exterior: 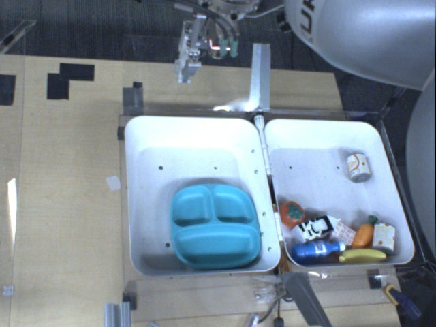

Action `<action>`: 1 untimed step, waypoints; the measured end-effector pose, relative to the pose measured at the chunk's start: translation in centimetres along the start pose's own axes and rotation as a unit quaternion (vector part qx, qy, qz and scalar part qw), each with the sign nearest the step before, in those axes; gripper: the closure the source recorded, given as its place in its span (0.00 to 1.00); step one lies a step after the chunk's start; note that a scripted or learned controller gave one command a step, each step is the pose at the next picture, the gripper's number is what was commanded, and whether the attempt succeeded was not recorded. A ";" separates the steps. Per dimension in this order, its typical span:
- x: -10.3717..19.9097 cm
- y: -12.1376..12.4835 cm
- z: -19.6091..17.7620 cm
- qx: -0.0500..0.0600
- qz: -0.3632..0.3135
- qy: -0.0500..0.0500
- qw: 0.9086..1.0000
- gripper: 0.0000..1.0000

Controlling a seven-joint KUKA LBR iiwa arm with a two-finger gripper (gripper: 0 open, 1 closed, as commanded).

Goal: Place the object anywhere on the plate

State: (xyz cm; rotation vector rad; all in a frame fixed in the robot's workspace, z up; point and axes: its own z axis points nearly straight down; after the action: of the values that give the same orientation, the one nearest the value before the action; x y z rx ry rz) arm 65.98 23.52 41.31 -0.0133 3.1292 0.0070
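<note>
Object for the plate [215,227]: none singled out, candidates heaped in the right bin's [320,122] near corner, small can [357,167] apart. Probably light, rigid, smooth; can likely to roll, best pinched across its sides. Banana [362,255] best taken across the middle. Gripper [189,63] high beyond the left bin [184,125], apparently carrying nothing; opening cannot be told.
</note>
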 end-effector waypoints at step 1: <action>-0.8 0.0 16.2 0.000 -0.052 0.003 0.999 1.00</action>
State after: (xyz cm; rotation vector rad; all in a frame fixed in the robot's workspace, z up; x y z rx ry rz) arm 66.93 23.58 25.09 -0.1756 3.1294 0.0049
